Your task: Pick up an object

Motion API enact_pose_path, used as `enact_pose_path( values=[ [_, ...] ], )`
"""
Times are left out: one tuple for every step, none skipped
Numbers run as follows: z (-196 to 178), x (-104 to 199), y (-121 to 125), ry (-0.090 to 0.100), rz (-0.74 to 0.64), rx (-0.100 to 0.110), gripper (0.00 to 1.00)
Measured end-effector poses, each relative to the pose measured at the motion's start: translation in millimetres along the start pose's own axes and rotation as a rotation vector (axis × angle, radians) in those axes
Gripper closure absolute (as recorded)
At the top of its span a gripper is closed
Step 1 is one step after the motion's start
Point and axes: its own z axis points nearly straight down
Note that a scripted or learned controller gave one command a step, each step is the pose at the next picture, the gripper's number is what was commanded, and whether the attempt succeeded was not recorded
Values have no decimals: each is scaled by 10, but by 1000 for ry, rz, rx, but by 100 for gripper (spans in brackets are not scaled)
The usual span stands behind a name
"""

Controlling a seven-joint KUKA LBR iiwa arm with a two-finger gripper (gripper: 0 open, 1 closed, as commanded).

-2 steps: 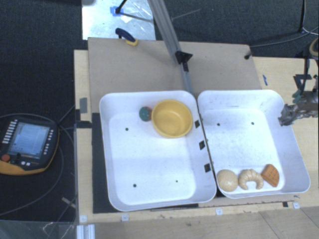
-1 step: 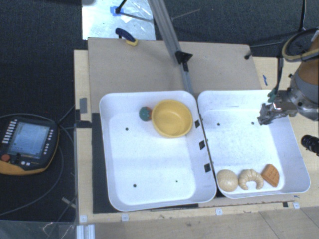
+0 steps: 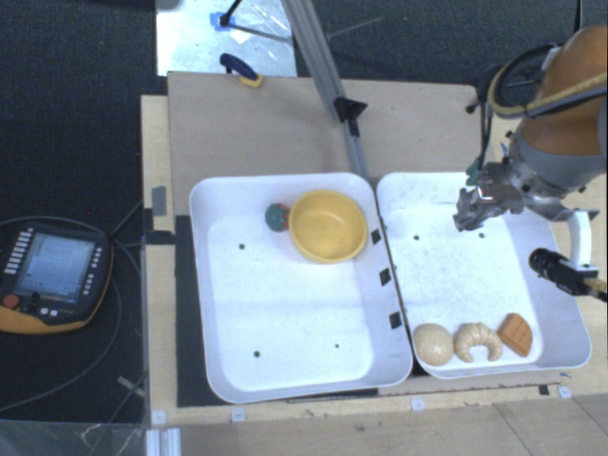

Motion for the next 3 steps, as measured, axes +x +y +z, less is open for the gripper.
enact_pose_path(
  values=[
    [70, 464, 122, 0, 1, 0, 100],
    [228, 972, 78, 0, 0, 1, 100],
    [180, 1534, 127, 0, 0, 0, 100]
  ],
)
